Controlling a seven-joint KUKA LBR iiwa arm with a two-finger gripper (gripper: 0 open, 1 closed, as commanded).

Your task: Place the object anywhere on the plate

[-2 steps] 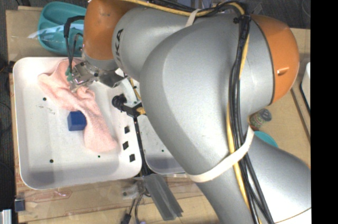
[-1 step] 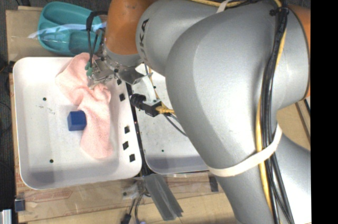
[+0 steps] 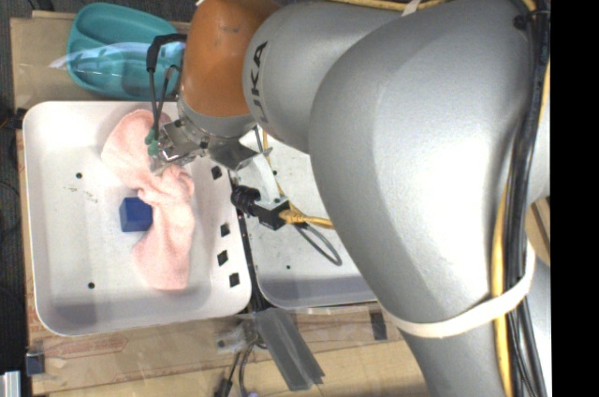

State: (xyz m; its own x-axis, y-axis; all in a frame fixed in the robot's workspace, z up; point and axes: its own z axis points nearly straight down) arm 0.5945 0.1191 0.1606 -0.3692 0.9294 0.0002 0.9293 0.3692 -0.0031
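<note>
The gripper (image 3: 161, 145) sits low over the pink cloth (image 3: 159, 217); its grip state I cannot tell. The blue block (image 3: 136, 214) lies just below-left of it, so centre squarely over the block before closing.

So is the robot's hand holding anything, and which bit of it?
I cannot tell. The gripper is down on the pink cloth, near its upper edge, and the blue block lies apart, untouched.

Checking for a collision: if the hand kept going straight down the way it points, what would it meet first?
Most likely the pink towel lying in the left bin; the hand sits above its upper edge, though depth is hard to judge.
</note>
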